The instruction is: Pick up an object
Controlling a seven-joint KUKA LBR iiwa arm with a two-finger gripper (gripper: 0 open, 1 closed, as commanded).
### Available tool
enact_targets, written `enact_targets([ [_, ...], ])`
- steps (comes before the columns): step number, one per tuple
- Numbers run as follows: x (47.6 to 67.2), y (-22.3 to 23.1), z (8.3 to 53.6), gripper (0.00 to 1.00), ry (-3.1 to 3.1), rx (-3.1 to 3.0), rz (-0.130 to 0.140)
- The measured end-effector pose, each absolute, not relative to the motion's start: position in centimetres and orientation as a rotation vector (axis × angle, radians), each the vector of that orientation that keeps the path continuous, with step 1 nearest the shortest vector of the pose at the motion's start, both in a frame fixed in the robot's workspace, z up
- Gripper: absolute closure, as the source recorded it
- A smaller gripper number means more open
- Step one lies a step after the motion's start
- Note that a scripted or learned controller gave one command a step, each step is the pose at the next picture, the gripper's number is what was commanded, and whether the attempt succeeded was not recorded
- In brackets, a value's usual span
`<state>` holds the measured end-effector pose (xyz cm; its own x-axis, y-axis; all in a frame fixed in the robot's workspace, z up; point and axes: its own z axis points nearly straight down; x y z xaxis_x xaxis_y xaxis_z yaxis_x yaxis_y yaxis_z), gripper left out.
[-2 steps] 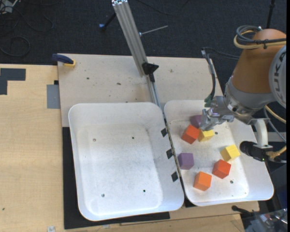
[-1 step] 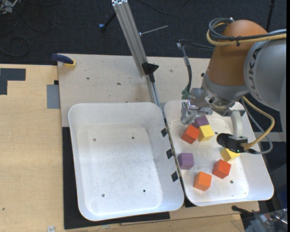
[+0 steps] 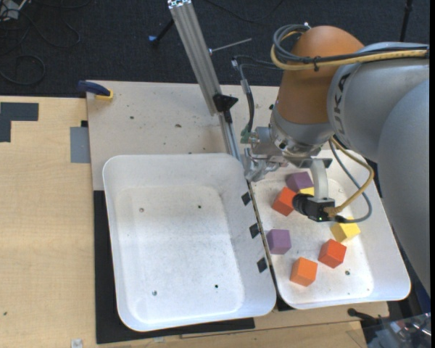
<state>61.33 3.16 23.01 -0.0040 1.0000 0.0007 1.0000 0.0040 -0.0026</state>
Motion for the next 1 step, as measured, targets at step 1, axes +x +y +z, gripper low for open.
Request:
enact_targets([
  [1, 63.02, 7.80, 22.29, 1.00, -2.224, -2.216, 0.001],
])
